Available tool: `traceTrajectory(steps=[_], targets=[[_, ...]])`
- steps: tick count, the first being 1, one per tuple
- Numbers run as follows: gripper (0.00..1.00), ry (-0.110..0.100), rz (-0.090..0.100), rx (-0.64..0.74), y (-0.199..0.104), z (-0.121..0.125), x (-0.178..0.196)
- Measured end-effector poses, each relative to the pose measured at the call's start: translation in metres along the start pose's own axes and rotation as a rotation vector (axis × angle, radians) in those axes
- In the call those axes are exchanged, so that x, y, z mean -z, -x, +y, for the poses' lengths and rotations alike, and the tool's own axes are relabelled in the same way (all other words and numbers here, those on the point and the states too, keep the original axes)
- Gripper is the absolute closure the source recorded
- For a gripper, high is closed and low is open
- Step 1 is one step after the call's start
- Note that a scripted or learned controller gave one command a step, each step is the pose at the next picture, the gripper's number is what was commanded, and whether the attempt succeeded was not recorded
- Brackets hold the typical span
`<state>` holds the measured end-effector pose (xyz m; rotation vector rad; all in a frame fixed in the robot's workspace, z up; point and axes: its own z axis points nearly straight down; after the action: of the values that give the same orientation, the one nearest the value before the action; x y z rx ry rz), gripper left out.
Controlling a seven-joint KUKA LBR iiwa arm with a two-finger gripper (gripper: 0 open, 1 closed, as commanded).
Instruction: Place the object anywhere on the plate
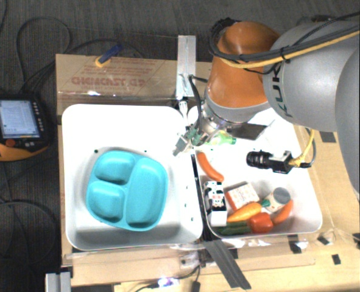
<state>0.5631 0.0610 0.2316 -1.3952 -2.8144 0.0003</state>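
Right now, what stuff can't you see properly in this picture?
- Gripper, camera view: too small and blurry to tell whether it holds anything.
- Right bin: its upper part is hidden under the arm.
- Toy food pile: pieces overlap, hiding each other.

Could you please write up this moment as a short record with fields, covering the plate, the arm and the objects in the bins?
plate: blue, three compartments, nothing on it, in the left bin
left bin: white, holds the plate
gripper: over the divider between the bins, near the top
held item: something small and green at the gripper; grasp unclear
right bin: toy foods piled at the near end
carrot: loose, just below the gripper
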Motion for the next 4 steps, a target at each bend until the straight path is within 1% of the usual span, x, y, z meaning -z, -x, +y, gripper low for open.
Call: traceTrajectory(steps=[1, 2, 3, 4], targets=[[1.00, -0.001, 0.000, 0.109, -0.031, 0.014, -0.012], [1.00, -0.001, 0.003, 0.726, -0.075, -0.044, -0.043], [1.00, 0.003, -0.001, 0.733, -0.042, 0.024, 0.020], [1.00, 0.001, 0.001, 0.859, -0.079, 0.022, -0.036]])
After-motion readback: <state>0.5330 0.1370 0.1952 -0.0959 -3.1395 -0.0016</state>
